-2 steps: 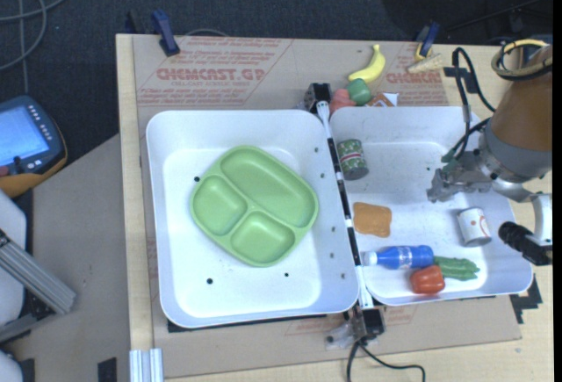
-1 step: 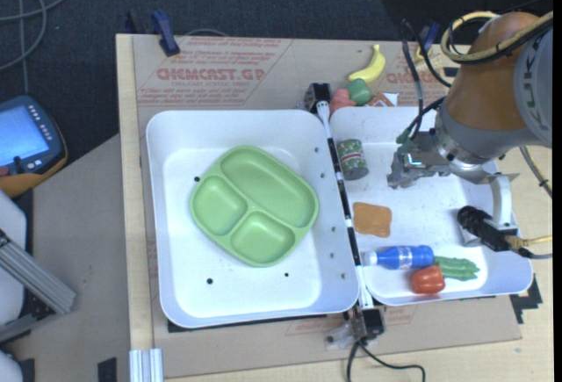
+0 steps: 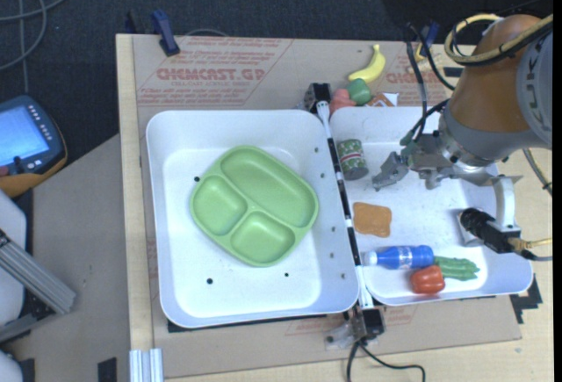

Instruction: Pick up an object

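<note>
The gripper (image 3: pixel 391 171) hangs over the right bin (image 3: pixel 492 284) with its fingers spread and nothing between them. Just below it lies a flat orange-brown piece (image 3: pixel 372 218), with a small can (image 3: pixel 352 158) just to the left (hard against the bin wall). The flat piece looks the likeliest pick; a clean grasp would want the fingers centred over it before descending, clear of the blue bottle (image 3: pixel 402 257).
</note>
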